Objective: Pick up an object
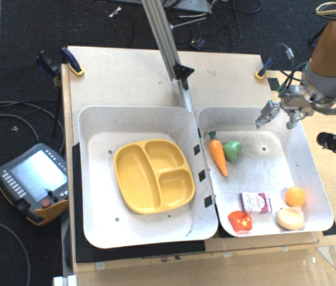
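Note:
My gripper (pixel 280 117) hangs open over the far edge of the right bin (pixel 275 137), with nothing between its two fingers. In that bin lie an orange carrot (pixel 218 155) and a green pepper (pixel 232 150) to the gripper's front left. Nearer the front are a small pink-and-white box (pixel 255 202), a red pepper-like piece (pixel 240 221), an orange ball (pixel 295 196) and a pale bun-shaped item (pixel 290 218).
The left bin (pixel 93 159) holds a yellow divided plate (pixel 154 175). A metal pole (pixel 165 37) slants across the bench between the bins. A teach pendant (pixel 31 183) lies on the floor at left. Clamps sit at the bench's far corners.

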